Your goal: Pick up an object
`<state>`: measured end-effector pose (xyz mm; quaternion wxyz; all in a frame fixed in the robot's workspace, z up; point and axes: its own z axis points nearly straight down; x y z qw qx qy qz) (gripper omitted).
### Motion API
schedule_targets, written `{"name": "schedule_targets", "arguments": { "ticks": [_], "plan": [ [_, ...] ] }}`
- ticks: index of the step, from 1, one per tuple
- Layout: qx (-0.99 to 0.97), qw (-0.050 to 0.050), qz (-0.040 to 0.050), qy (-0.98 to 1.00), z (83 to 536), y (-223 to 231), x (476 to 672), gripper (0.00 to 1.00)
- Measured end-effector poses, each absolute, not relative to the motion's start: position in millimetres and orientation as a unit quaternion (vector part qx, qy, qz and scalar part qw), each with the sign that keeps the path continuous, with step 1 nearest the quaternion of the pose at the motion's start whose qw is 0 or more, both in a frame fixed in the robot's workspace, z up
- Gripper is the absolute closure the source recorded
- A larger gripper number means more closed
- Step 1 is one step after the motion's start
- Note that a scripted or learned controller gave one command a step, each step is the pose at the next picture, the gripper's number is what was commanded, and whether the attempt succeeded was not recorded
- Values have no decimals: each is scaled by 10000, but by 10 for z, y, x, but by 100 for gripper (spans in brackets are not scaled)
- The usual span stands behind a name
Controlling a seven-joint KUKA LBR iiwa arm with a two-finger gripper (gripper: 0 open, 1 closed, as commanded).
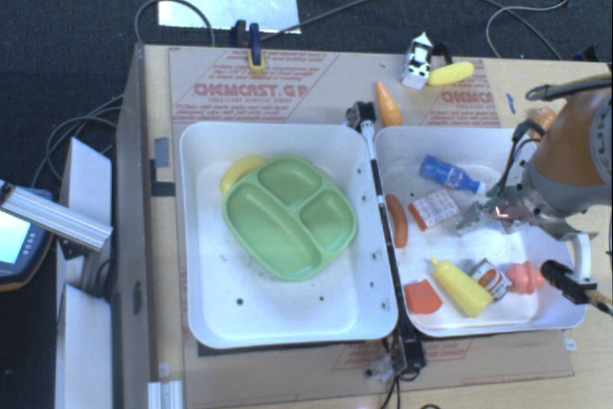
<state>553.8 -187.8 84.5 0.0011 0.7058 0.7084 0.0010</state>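
i lower the jaws into the right bin, grip state unclear; crowded beside the box and bottle, they may snag or miss.

Bench, two white bins, toy cow, banana, carrot

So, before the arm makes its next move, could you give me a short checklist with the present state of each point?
1. Pincer is above the right bin: ok.
2. An object is held between its fingers: cannot tell.
3. Objects close to the pincer for picking, blue bottle and red-white packet: ok.
4. Yellow bottle and small can apart from each other: not ok, they touch.
5. Green tray lies inside the left bin, away from the arm: ok.
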Motion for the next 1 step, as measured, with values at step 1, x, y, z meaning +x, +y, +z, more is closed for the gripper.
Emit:
{"name": "schedule_targets", "arguments": {
  "ticks": [1],
  "plan": [
    [7058,-4,6,7084,840,-935,5199,0]
  ]
}}
